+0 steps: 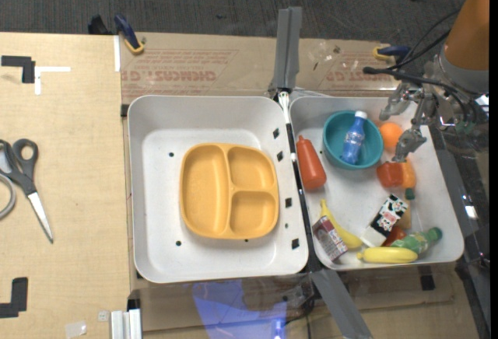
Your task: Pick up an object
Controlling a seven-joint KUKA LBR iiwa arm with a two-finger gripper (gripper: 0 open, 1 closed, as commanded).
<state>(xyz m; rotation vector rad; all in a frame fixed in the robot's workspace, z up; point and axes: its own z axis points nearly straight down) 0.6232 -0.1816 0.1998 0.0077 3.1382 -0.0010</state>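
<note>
**A:** Where is the gripper (406,121), and what is near it?

**B:** It hangs over the far right part of the right bin (450,197). Its two metal fingers (405,141) stand spread apart, with nothing between them. Just under and beside them lies a small orange ball (391,133), and a little nearer the camera an orange-red pepper-like toy (397,173). Neither one is pinched.

**A:** And the other things to pick?

**B:** All of them sit in that same right bin. Left of the ball is a teal bowl (339,149) with a small clear bottle (354,137) with a blue cap lying in it. By the left wall of the bin lies a red-orange bottle-shaped toy (310,163). Toward the near edge there is a black-and-white milk carton (390,216), a yellow banana (388,255), a green item (425,239) partly hidden behind it, a dark wrapped bar (328,239), and a second yellow banana (339,227) just beside that bar.

**A:** The left bin?

**B:** The left bin (148,197) holds a yellow divided plate (229,191) with three compartments, lying flat near its middle.

**A:** Anything off the bins?

**B:** A pair of grey-handled scissors (29,181) lies on the wooden bench (62,252) well to the left, and a blue clamp (128,33) sits at the far edge.
</note>
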